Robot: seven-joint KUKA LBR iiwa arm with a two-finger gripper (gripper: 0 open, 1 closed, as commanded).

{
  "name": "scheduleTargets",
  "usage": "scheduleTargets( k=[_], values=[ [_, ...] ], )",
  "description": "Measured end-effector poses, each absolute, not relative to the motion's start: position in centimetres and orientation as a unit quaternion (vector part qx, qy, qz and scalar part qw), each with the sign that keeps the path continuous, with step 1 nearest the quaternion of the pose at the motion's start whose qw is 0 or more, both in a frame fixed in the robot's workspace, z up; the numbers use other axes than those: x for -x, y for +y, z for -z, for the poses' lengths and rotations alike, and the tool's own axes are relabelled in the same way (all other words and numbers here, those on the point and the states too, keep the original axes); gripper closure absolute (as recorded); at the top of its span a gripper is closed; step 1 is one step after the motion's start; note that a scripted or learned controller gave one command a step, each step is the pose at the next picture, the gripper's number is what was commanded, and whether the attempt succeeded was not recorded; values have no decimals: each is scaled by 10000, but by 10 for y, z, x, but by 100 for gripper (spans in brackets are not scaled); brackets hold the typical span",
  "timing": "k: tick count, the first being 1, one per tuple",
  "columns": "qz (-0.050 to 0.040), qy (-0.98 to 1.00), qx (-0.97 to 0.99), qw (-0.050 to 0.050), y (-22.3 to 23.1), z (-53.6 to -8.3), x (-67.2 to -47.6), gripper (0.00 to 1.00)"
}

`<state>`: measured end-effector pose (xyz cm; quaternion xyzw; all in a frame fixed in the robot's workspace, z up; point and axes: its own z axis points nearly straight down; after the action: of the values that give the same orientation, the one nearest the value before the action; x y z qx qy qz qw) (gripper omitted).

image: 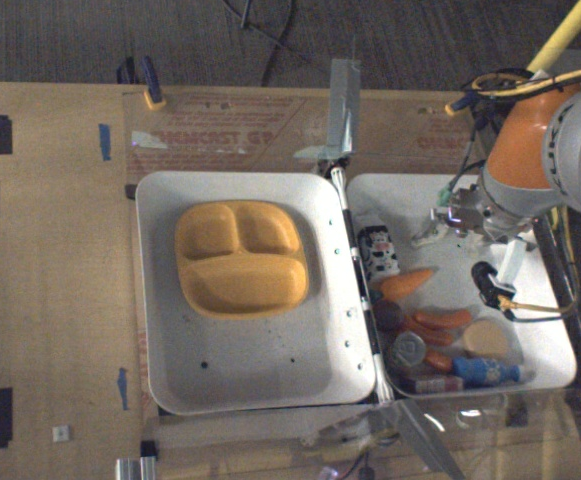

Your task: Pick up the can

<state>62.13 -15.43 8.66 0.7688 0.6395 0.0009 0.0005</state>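
Note:
The can (408,351), a small cylinder with a grey round top, stands upright near the front left of the right bin (540,288), packed among other items. My gripper (443,220) hangs over the back middle of that bin, well behind the can and slightly to its right, at the end of the grey arm with the orange band (530,148). Nothing shows in the gripper.
Around the can lie a carrot (405,284), sausages (440,320), a tan round piece (487,340) and a blue bottle (485,372). A black-and-white container (377,250) sits by the bin's left wall. The left bin (160,348) holds a yellow divided plate (240,256). Cables hang at the right.

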Motion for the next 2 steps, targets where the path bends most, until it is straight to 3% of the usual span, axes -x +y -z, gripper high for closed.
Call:
scheduleTargets(
  k=[1, 2],
  values=[
    [-43, 6062, -7953, -66, -192, -88, -672, 0],
    [-2, 6043, -7968, 1, -192, -125, -658, 0]
  ],
)
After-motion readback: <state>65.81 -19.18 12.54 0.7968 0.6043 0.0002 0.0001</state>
